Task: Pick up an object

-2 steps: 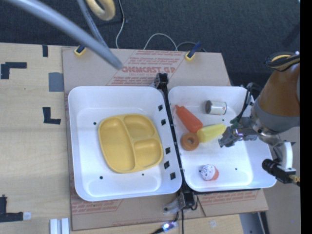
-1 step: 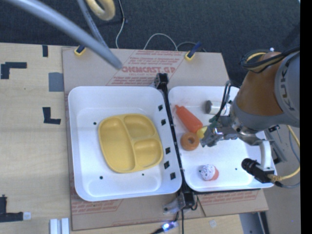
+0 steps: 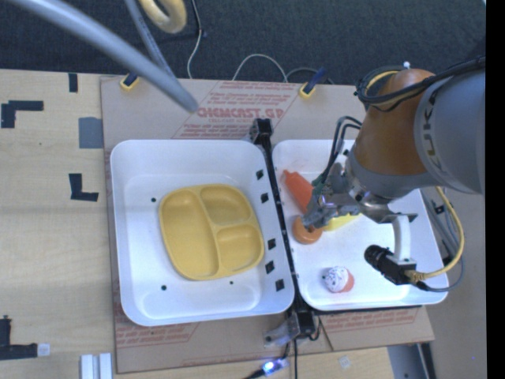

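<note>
In the right bin (image 3: 359, 292) lie an orange carrot-shaped piece (image 3: 297, 186), a round orange piece (image 3: 306, 232), a yellow piece (image 3: 342, 221) and a white speckled ball (image 3: 337, 278). My gripper (image 3: 318, 214) is low in this bin, just above the round orange piece, with the yellow piece right beside it. The carrot-shaped piece lies a little behind it, towards the divider. The arm's wrist covers part of the yellow piece. The ball sits apart, near the bin's front edge.
The left bin (image 3: 126, 235) holds a yellow divided plate (image 3: 211, 230). A black divider (image 3: 272, 204) runs between the bins. A black cable fitting (image 3: 388, 264) hangs from the arm over the right bin's front right. A grey pole (image 3: 102, 34) crosses the upper left.
</note>
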